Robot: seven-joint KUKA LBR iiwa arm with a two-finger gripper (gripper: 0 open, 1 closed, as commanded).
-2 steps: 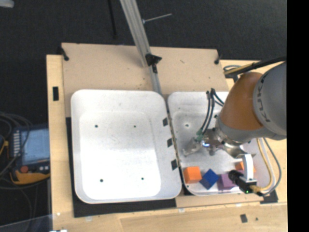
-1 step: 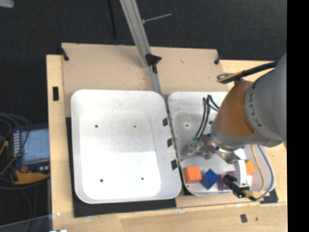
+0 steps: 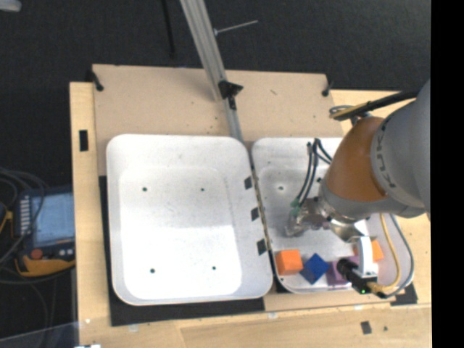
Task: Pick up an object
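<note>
Your hand [image 3: 293, 227], grip state impossible to tell, hangs in the right bin [image 3: 272, 158]; the orange block [image 3: 289, 261] lies just toward its front edge.

A pale wooden table [image 3: 83, 194] is standing on a dark, near-black floor [image 3: 87, 20], with a brown board [image 3: 159, 100] lying across its far part. A slim metal rail [image 3: 206, 42] is slanting in from the top of the view toward the middle. At the left edge, a handheld control unit with a lit screen [image 3: 47, 223] is sitting among dark cables [image 3: 11, 187].
</note>
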